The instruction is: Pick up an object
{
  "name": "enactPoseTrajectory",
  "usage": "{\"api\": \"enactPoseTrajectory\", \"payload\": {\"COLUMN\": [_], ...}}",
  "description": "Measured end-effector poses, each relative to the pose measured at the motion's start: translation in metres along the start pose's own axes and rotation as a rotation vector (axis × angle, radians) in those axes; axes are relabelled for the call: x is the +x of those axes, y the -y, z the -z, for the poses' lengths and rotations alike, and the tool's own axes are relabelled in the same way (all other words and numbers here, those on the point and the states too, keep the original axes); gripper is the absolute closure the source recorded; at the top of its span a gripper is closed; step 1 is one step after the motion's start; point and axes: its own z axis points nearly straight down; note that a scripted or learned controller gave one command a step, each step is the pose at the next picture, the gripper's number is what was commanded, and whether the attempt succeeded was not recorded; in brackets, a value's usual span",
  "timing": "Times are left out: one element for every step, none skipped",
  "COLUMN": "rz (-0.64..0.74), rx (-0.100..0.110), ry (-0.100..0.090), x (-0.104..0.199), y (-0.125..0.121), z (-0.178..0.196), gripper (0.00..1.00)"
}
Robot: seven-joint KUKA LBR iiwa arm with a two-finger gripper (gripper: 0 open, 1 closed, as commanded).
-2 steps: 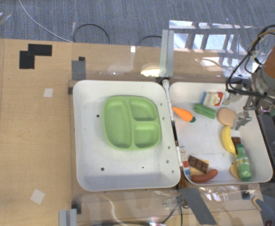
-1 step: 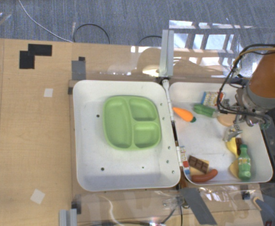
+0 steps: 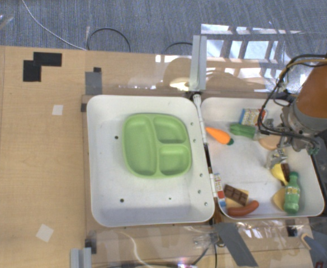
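Note:
My gripper (image 3: pixel 277 158) hangs low over the right bin (image 3: pixel 247 169), near its right side, under the grey wrist and orange band. Directly beneath and beside it lie a tan round piece (image 3: pixel 268 143) and a yellow banana-like piece (image 3: pixel 279 173). An orange carrot (image 3: pixel 219 135) and a green item (image 3: pixel 242 130) lie to its left, with a small blue and white box (image 3: pixel 251 116) behind them. A green bottle (image 3: pixel 291 192) stands near the front right corner. A brown chocolate bar (image 3: pixel 236 194) and a red sausage (image 3: pixel 243 208) lie at the front.
The left bin (image 3: pixel 107 194) holds a green divided plate (image 3: pixel 156 145). A raised rim (image 3: pixel 204 149) separates the two bins. Black cables (image 3: pixel 275 94) loop beside the arm. The wooden bench (image 3: pixel 34 166) spreads to the left.

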Motion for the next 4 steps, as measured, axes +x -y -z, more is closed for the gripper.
{"api": "enactPoseTrajectory", "payload": {"rz": [-0.106,-0.099,-0.011,-0.293], "rx": [0.001,0.006,-0.001,-0.004], "ry": [0.0,0.018,0.012,-0.002], "x": [0.022,0.016,-0.034,-0.065], "y": [-0.003,-0.003,-0.115,-0.189], "z": [0.001,0.017,0.166,0.182], "gripper": [0.0,1.0,1.0,1.0]}}
